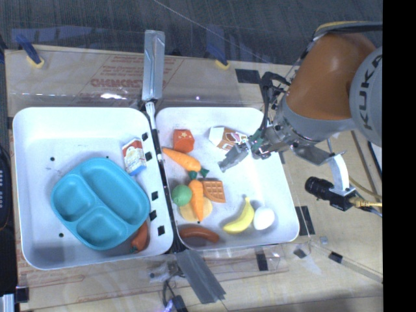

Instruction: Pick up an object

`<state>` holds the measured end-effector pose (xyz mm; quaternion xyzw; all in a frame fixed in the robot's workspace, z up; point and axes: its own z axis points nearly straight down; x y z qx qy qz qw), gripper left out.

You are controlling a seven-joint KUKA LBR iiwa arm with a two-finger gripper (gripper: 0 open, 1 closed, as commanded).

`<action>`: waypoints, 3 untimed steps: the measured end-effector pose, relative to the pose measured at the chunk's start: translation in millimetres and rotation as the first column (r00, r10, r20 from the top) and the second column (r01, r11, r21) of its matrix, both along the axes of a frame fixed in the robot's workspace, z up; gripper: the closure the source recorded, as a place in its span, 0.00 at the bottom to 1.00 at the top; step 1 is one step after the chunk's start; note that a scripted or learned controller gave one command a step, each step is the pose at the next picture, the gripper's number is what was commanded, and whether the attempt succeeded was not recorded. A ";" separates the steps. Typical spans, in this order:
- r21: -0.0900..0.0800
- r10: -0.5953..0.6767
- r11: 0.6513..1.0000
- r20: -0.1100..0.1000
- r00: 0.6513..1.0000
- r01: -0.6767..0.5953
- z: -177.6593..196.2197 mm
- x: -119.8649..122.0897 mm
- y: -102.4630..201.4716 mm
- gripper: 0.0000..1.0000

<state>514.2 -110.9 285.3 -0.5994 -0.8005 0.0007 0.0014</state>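
Note:
My gripper (231, 157) hangs over the upper right part of the right bin (281, 194), pointing down and to the left. Touching its upper side in the view lies a small white and brown carton (223, 136). Below and left of the gripper are a waffle piece (213, 190), a carrot (181, 158) and a red block (183, 140). A banana (238, 218) and a white egg (263, 219) lie near the bin's front right corner. I see nothing held in the gripper.
A brown sausage (198, 234), a green ball (182, 194) and a second carrot (196, 199) on a yellow piece fill the right bin's front left. The left bin (32, 142) holds a blue divided tray (97, 201), a small carton (133, 156) and an orange-red item (140, 239).

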 end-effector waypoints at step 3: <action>0.001 -0.186 0.982 0.012 0.982 0.186 -185.5 -7.3 10.0 0.00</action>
